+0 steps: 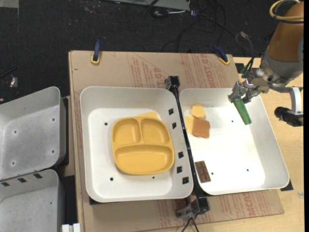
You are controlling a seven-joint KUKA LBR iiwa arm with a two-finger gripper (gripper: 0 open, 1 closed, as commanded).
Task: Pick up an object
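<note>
Two orange blocks (198, 122) and a brown bar (202, 171) lie below the claw (240, 96), clamped on a green stick (243, 112).

Arm (285, 42): rounded housing, orange-tan upper segment, grey segment below it toward wrist. Pale ring edge at top of orange section. Gripper (243, 94): compact grey-metallic assembly, small dark fittings. Thin cable loops near wrist. Finer markings, screws not discernible.
</note>
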